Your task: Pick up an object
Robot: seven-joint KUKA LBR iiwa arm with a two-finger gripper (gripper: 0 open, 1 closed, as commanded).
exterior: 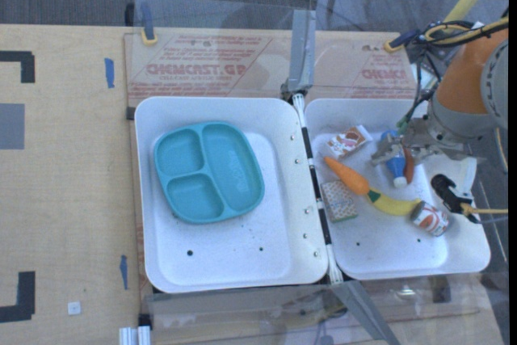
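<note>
Wood bench (65,174), two white bins; gripper (396,153) over right bin (404,254) near carrot (347,176), banana (392,204); finger state? can't tell.

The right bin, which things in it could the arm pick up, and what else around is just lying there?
For the job:
carrot
banana
snack packet
sponge
small can
tool

Lying about:
blue plate
left bin

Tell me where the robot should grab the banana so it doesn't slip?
Probably around the middle of the banana, coming straight down from above. It lies flat on the floor of the right bin, long and thin, so its narrow width should fit between the fingers. The carrot meets its left end and a small can sits by its right end, so the middle has most room.
</note>
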